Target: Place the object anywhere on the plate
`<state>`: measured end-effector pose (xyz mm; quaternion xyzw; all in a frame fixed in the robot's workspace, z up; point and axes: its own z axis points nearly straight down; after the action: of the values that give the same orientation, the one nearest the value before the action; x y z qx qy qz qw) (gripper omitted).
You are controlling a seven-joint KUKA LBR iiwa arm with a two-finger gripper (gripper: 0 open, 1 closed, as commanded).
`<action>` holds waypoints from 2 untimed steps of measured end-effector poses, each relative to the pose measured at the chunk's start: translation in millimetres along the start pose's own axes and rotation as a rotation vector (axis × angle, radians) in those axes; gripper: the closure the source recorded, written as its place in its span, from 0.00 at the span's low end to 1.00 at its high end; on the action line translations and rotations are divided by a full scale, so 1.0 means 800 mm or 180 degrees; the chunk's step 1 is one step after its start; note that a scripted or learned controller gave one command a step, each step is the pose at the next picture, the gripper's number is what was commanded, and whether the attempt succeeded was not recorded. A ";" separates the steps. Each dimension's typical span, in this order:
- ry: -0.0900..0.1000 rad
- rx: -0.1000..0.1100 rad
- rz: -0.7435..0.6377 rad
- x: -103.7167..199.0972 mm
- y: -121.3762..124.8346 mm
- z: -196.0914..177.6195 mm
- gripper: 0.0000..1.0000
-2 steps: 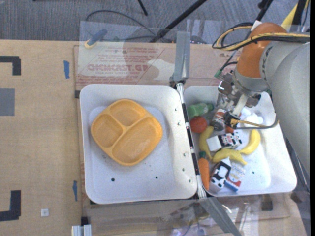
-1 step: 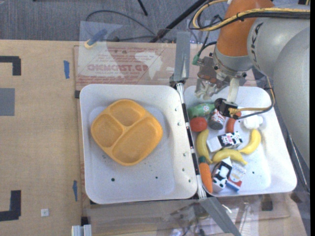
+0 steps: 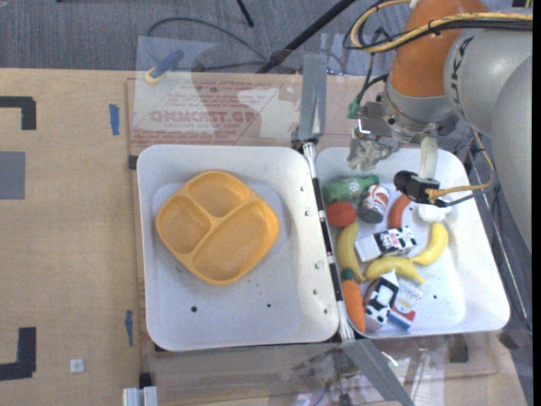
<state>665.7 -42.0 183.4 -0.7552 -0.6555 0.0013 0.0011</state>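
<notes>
Camera view, rounded 3-section yellow plate (image 3: 217,226)

Matt orange plastic plate (image 3: 217,226), smooth white plastic bins (image 3: 169,311)

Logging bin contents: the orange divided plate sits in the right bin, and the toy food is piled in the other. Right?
Not quite. The camera view shows the orange divided plate in the left bin; the toy food is piled in the right bin.

grey carpet floor (image 3: 127,7), wooden bench (image 3: 68,227) (blue tape)
</notes>
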 end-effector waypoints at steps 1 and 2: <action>0.0000 0.0000 0.0000 0.000 0.000 0.000 0.00; -0.0002 0.0001 0.0009 -0.001 0.000 -0.011 1.00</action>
<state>665.6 -42.5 192.1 -0.7562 -0.6544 0.0017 0.0011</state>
